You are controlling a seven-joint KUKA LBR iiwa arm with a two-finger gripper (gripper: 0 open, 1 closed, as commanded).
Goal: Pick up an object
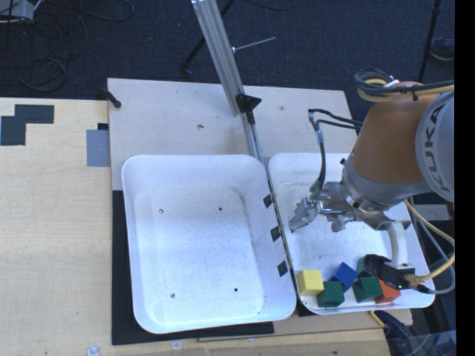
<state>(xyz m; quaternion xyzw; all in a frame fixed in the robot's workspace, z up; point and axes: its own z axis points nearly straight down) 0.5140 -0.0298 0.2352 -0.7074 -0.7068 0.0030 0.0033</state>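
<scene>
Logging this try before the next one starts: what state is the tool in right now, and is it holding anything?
Tool: over the right bin, apart from the blocks; open or shut cannot be told, and nothing is seen in it.

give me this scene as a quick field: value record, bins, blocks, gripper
left bin: white, shallow
right bin: white, blocks along its near edge
blocks: yellow, blue, two green, orange
gripper: over right bin, beyond the blocks, nothing seen in it
arm: enters from right
</scene>
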